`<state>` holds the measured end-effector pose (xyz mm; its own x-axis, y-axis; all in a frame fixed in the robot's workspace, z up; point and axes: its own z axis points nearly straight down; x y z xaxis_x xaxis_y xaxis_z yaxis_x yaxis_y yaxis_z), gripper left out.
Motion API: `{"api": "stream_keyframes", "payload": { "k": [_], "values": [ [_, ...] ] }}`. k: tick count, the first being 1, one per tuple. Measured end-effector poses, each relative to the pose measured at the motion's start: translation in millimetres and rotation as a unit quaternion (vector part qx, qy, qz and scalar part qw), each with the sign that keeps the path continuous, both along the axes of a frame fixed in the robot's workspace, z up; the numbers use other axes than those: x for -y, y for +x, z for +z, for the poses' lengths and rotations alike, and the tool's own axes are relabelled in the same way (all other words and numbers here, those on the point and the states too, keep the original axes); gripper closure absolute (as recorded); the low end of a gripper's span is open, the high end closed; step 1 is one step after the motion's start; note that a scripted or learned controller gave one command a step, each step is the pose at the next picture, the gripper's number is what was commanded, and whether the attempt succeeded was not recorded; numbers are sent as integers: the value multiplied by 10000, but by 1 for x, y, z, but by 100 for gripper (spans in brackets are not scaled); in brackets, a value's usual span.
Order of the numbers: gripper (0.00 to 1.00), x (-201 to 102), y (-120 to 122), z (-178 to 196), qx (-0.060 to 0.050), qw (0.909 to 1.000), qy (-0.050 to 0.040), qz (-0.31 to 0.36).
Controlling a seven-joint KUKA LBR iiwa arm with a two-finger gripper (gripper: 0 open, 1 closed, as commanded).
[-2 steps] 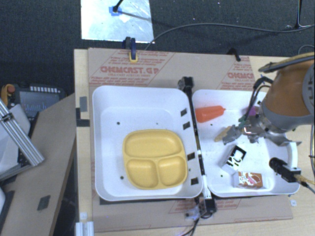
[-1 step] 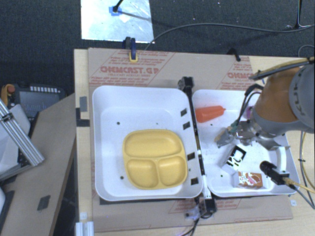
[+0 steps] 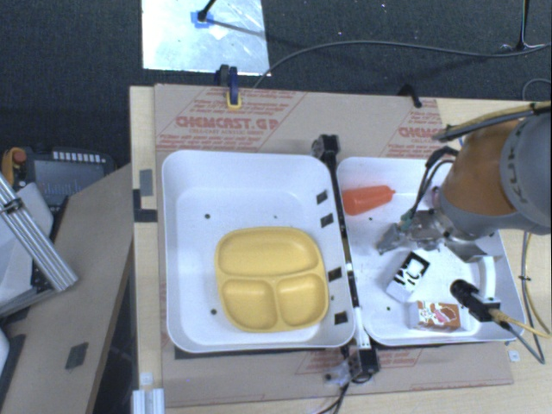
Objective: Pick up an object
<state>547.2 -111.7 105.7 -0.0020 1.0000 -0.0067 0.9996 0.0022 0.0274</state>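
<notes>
In the right bin (image 3: pixel 371 317), an orange carrot-shaped piece (image 3: pixel 367 198) lies near the back left corner. A small white box with black markings (image 3: pixel 407 274) rests near the middle. A small packet printed in red and brown (image 3: pixel 437 315) lies at the front. My gripper (image 3: pixel 404 236) hangs low over the bin's middle, just behind the white box and in front of the orange piece. Nothing is visibly held in it.
The left bin (image 3: pixel 185 197) holds a yellow divided plate (image 3: pixel 270 277) toward its front. A black divider with clips (image 3: pixel 338 231) runs between the two bins. The grey and orange arm (image 3: pixel 496 179) covers the right bin's far right side.
</notes>
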Motion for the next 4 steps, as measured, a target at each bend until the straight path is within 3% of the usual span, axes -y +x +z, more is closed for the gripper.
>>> {"api": "stream_keyframes", "payload": {
  "k": [1, 2, 4],
  "values": [
    [100, 2, 0, 9, 7, 10000, -18, -10],
    [100, 0, 2, 52, -114, 9999, 29, 10],
    [100, -17, 9, 161, -101, 9999, 29, 19]
  ]
}}
